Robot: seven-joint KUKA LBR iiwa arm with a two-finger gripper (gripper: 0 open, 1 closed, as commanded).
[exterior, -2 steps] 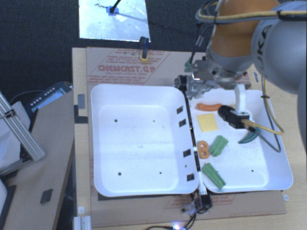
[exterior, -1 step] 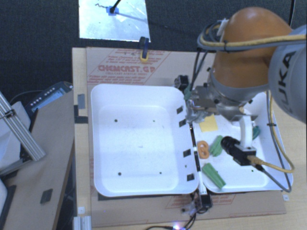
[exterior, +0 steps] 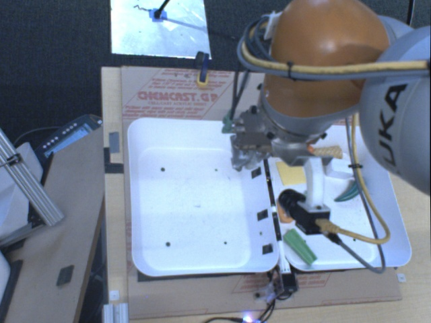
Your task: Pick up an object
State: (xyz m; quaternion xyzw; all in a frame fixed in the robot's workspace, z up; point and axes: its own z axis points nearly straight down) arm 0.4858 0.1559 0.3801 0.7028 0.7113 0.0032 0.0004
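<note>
My gripper (exterior: 241, 159) hangs low over the right edge of the left bin (exterior: 155, 194), near the divide between the two bins. Nothing shows held in it. The right bin (exterior: 390, 241) holds a yellow flat square (exterior: 291, 174), a green block (exterior: 300, 246) near the front, a dark green curved piece (exterior: 350, 192) on the right and a tan braided piece (exterior: 328, 152) at the back. A small orange thing (exterior: 284, 215) peeks out by the divide. The arm's orange band and grey body hide much of the right bin's back.
A cardboard sheet (exterior: 175, 94) lies under the bins. A shiny square plate (exterior: 158, 19) sits behind them. Metal rails (exterior: 27, 187) and a grey device (exterior: 71, 133) stand to the left of the bench.
</note>
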